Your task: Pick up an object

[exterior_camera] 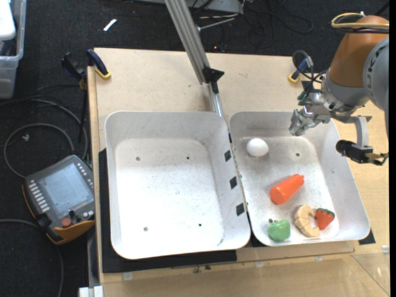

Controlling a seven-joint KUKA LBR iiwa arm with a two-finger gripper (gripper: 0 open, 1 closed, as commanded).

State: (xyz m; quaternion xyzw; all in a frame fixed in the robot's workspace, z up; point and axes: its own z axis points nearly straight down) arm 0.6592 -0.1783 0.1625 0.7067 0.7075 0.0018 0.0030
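Beneath me a pale wooden bench point(161, 79) carries two shallow white bins side by side on a dark floor strewn with cables. My claw point(301, 124) hangs over the far edge of the right-hand white bin point(346, 184); whether it is apart or together I cannot tell, and nothing shows between its tips. Nearest to it, a small white egg-shaped object point(257, 147) lies alone near the far wall, with bare floor around it, probably the easiest pick. Further toward the near side lies an orange carrot-shaped toy point(287, 189), tilted, also apart from the rest. Crowded into the near corner are a green rounded toy point(279, 230), a beige bread-like piece point(305, 220) and a red strawberry-like toy point(325, 217), the last two touching, close against the rim. Beside them sits the left-hand white bin point(124, 166).
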